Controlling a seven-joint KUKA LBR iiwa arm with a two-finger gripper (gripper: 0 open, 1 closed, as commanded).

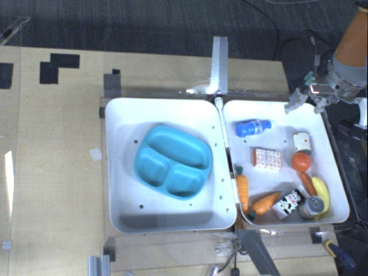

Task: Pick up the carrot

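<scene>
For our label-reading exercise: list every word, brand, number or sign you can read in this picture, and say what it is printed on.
No text can be read.
Small patterned box: red and white print, too blurred.
Blue bottle: no legible label.
Black and white carton: markings too small.
Small can: label blurred.
Cream packet: print unreadable.

Two bins side by side on bench [57,154]. Left bin [121,211]: divided tray [172,161] near centre. Right bin [330,154]: bottle [253,127] at back; small box [267,158] mid; carrot [242,192] against left wall, second carrot [265,203] just beside it at front; tomato [301,161], banana [321,193], can [312,207] along right side. Gripper [305,99] over back right corner.
</scene>
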